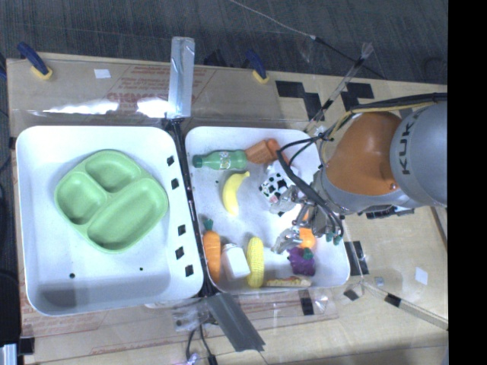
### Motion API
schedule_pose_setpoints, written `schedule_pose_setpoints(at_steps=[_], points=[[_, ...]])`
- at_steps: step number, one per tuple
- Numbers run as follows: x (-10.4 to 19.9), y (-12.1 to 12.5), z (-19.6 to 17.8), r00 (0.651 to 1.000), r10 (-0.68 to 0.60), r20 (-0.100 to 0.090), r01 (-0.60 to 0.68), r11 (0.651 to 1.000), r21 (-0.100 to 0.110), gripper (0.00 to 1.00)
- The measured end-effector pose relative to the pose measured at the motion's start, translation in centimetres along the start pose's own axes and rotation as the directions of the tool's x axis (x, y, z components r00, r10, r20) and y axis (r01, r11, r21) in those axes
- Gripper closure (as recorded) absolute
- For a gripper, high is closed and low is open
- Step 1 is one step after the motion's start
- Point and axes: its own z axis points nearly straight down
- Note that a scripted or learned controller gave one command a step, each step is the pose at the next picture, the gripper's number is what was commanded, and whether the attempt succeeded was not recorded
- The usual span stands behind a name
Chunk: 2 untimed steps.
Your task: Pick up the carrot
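Reaching in from the right, the gripper (293, 238) hovers low in the right bin (199, 147), its jaw state impossible to tell; the carrot (212, 254) lies near the bin's left wall, beside a corn cob (256, 262), on a wooden bench (415, 257).

Robot lab: KUKA arm (411, 154), taped bench (99, 90), white bins (30, 204).

The grey arm (415, 162) reaches in from the right, its orange band bulging above the wrist. It bends downward, with the end effector (293, 238) hanging low at its tip, cables trailing alongside.
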Motion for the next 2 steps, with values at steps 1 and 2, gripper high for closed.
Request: schedule_pose_setpoints(at_steps=[1,2], points=[[4.2,-0.7,1.2,0.999,0.051,-0.006,-0.051,0.999,0.0,0.0],[4.0,-0.5,0.1,0.999,0.042,-0.003,-0.042,0.999,0.0,1.0]])
